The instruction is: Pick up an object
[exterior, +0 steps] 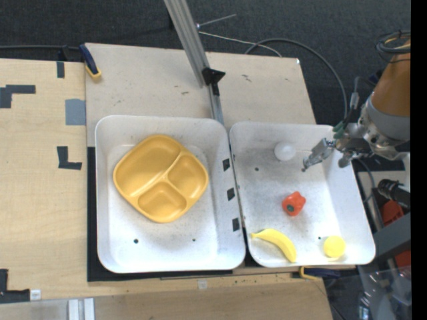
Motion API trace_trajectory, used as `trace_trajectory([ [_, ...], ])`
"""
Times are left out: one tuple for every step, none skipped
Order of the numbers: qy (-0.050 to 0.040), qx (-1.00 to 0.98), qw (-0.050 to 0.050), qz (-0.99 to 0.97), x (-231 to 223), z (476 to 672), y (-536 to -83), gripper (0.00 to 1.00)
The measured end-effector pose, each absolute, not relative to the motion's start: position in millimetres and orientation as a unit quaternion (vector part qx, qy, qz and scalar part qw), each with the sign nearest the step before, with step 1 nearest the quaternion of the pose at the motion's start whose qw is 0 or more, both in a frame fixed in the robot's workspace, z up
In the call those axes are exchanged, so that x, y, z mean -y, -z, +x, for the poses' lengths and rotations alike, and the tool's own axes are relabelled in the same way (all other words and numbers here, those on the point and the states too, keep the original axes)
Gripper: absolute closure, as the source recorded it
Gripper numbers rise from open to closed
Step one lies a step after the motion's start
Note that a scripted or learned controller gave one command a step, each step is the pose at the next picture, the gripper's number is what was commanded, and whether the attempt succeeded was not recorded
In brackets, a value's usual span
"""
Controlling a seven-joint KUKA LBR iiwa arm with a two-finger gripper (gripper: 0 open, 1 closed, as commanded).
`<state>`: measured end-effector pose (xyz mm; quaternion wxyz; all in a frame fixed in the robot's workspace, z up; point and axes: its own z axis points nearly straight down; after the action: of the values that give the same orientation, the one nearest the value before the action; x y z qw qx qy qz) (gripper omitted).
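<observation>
Camera view puts four small candidates in the right bin: a white ball near the far wall, a red pepper in the middle, a banana by the near-left corner and a lemon by the near-right corner. All lie apart from one another, none held.

They look like light, hard plastic toys, so weight should be no worry; slip is. The ball is round and smooth and would likely squirt out unless pinched across its widest part. The pepper seems squat and lumpy, an easier hold across its body below the green stem. The banana is best taken across its narrow middle, not lengthwise. The lemon sits close to the bin's wall, which may crowd one finger.

The tool hangs at the far-right part of this bin, just right of the ball, slanting in from the arm. Whether it is spread or clenched I cannot tell; nothing is seen in it.

Left bin holds a yellow divided plate. Both bins rest on the tabletop.
</observation>
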<state>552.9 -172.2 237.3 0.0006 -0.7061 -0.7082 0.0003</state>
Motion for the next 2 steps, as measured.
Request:
trace_trajectory([
  [-0.0002, 0.708, 0.001, -0.706, 172, 552.8, -237, 0.00],
  [-0.0021, 0.708, 0.003, -0.707, 161, 552.5, -183, 0.00],
])
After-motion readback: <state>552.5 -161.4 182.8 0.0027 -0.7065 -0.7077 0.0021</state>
